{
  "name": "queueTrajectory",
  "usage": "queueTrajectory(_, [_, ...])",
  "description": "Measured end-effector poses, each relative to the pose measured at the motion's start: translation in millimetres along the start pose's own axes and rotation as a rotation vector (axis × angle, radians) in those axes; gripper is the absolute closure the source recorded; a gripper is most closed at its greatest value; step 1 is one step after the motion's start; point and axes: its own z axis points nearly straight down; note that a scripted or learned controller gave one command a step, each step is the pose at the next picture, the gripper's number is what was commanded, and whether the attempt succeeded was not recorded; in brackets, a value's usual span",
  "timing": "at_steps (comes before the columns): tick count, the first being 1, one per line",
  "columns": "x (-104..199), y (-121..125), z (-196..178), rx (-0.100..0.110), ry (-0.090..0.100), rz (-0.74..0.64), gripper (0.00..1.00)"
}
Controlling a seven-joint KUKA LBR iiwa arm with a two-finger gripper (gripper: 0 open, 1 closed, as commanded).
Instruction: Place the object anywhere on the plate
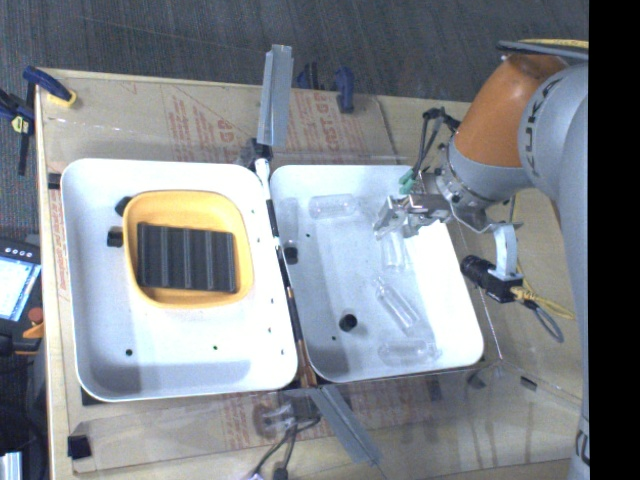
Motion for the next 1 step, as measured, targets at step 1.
queueTrajectory(1, [66.6,29.7,4.0,0.0,0.0,-0.075,1.0])
